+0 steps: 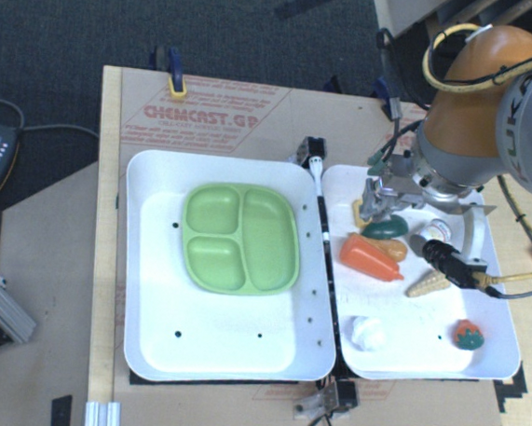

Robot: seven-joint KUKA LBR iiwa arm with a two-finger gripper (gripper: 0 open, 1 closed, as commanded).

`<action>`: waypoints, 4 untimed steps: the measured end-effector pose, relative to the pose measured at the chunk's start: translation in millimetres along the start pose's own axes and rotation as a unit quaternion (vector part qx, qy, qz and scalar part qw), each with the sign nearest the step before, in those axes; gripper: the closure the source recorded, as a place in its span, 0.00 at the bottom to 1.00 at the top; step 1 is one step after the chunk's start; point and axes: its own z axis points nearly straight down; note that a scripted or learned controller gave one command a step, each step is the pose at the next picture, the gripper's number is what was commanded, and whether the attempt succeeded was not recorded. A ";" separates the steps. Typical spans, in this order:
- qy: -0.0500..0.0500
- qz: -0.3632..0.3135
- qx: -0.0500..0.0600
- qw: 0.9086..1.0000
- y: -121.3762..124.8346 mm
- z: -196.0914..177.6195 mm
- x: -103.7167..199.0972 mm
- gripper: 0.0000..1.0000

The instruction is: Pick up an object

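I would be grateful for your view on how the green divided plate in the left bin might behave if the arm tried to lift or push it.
The green plate looks like moulded plastic, so probably stiff and light. It lies flat and wide in the left bin, so it should slide rather than tip or roll. Its low rim may be hard for the claw to pinch.

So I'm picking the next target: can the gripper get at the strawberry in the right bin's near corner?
Probably yes. The strawberry lies alone on bare bin floor, apart from the cone and the carrot. The gripper hangs over the same bin, and nothing stands between them.
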 end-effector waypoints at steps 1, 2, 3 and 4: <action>0.000 0.001 0.001 1.000 7.6 8.4 52.9 1.00; 0.000 0.000 0.000 1.000 29.0 11.8 107.7 1.00; 0.000 0.002 0.000 1.000 40.2 -1.0 101.6 1.00; -0.001 0.003 0.004 1.000 21.6 8.2 106.6 1.00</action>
